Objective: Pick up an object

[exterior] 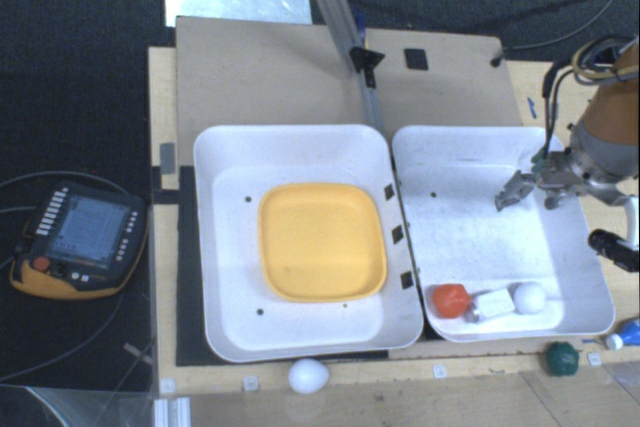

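We are hovering our end effector (pixel 530 193) over the right bin (pixel 470 235), near that bin's right wall and toward its far half. Its two fingers are standing spread wide, with nothing between them, which is how we want them before closing on anything.

The things we could be picking are lying in a row along the near edge of the right bin: a red-orange object (pixel 449 300) toward the near-left corner, a small white bottle-like item (pixel 492 304) just beside it, and a white ball (pixel 529 296) touching or nearly touching that item's right end. They are probably gathering there because the bin floor slopes slightly or they rolled to the wall; we cannot tell which. All three are sitting well apart from our end effector, so we are judging that no grasp is under way yet.

The left bin (pixel 225 215) is carrying a yellow square plate (pixel 323 241) in its middle. A white egg-shaped object (pixel 308 376) is lying outside the bins at the desk's near edge, and a dark green ball (pixel 562 359) is resting near the desk's near-right corner. A teach pendant (pixel 78 237) is sitting off the desk's left edge.
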